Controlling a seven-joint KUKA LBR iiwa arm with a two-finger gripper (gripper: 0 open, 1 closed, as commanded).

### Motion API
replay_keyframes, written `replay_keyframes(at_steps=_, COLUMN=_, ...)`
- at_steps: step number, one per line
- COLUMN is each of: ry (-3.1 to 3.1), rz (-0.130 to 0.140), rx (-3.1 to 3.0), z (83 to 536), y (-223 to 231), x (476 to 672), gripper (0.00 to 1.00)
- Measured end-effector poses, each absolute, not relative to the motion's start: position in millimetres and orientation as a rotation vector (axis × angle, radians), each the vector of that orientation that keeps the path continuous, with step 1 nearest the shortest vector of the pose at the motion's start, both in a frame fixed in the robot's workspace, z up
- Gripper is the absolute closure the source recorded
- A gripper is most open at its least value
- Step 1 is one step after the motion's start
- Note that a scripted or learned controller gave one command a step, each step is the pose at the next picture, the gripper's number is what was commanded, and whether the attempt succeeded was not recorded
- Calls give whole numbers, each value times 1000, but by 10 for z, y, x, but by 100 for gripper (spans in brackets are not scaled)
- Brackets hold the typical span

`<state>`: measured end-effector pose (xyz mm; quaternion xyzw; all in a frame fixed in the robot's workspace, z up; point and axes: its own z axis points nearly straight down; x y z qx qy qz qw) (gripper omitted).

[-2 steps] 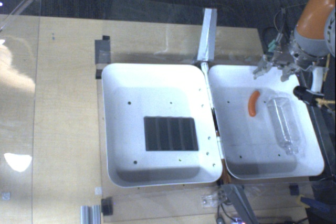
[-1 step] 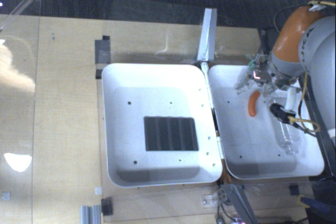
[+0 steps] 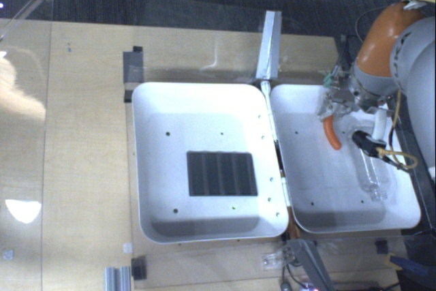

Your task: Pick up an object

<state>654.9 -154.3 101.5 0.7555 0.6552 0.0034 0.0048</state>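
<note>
My gripper [image 3: 332,108] is over the upper middle of the right bin [image 3: 300,180], under the arm's orange band. A small orange, carrot-like piece [image 3: 332,134] lies slanted just below the gripper, its upper end reaching the gripper's tip. Whether it is gripped or only lying on the bin floor is not clear. A clear, tube-like thing [image 3: 370,177] lies to the right in the same bin. A black ribbed rectangular block [image 3: 221,174] lies flat in the middle of the left bin [image 3: 157,146].
A metal post [image 3: 269,44] stands at the back where the two bins meet. A small black block [image 3: 134,65] sits on the bench at the left bin's far corner. Wooden bench stretches to the left.
</note>
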Motion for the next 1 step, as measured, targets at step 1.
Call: replay_keyframes(at_steps=1, ry=2108, rz=8, rx=2322, z=1875, y=-894, x=6704, gripper=100)
